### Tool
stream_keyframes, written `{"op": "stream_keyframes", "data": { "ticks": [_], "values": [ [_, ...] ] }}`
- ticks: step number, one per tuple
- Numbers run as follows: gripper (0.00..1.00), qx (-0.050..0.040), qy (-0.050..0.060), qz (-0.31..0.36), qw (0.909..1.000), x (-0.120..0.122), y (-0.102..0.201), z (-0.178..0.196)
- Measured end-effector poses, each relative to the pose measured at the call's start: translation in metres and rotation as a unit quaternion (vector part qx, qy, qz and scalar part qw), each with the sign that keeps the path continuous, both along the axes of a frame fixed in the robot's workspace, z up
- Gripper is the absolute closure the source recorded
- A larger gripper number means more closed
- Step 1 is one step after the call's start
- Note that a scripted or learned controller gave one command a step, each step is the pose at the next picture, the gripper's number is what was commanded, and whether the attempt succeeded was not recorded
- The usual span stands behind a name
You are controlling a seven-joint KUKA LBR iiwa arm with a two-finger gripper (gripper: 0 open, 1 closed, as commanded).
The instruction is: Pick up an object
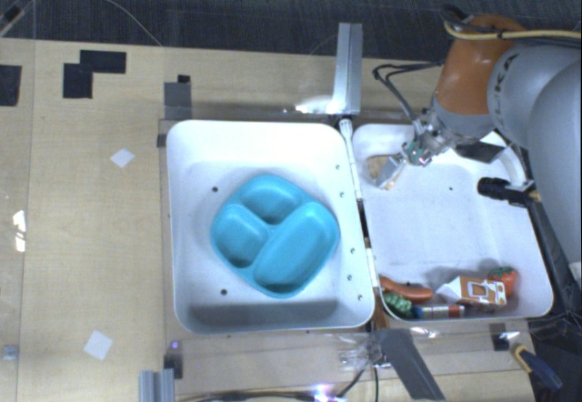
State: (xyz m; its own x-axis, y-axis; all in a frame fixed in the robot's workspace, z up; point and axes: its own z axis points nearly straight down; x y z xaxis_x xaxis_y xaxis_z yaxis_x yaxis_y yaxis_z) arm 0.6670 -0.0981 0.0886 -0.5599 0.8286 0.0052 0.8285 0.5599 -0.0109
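Blue sectioned plate [275, 234] fills the left bin [191, 209]. In the right bin [455, 227], the gripper [400, 164] hangs over a pale object [380, 171] near the far-left corner; its grip cannot be told. Small packets [450, 291] crowd the near wall.

Two shallow white plastic bins sit side by side, the left bin [182, 209] and the right bin [455, 227]. One blue three-compartment plastic tray [275, 234] lies in the left. One pale tan object [386, 171] lies near the right bin's far corner, and a small jumble of orange-and-red packets [450, 289] along its near edge is too tangled to count.
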Motion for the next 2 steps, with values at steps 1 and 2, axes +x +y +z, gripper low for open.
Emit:
{"op": "stream_keyframes", "data": {
  "ticks": [1,2],
  "values": [
    [1.0,-0.0004,0.004,0.001,1.0,-0.002,-0.001,0.009],
    [1.0,0.0006,-0.004,-0.014,0.9999,0.001,0.07,0.1]
  ]
}}
